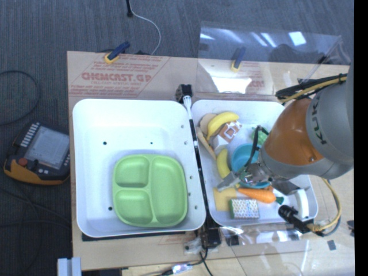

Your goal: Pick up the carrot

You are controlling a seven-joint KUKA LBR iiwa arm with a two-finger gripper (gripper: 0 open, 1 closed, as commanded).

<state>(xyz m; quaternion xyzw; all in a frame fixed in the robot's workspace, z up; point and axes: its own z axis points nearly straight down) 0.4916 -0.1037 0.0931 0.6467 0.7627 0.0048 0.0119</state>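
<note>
The carrot (258,195) is orange with a green tip and lies on its side near the front of the right bin (305,203). My gripper (248,180) hangs from the grey and orange arm (299,142) just above and slightly left of the carrot, down among the clutter. The wrist hides much of the gripper. I cannot see whether it touches the carrot.
Packed around the carrot are a speckled box (245,209), a yellow block (223,200), a teal cup (244,156), two bananas (222,122) and a small white box (231,132). The left bin (103,125) holds a green divided plate (150,190).
</note>
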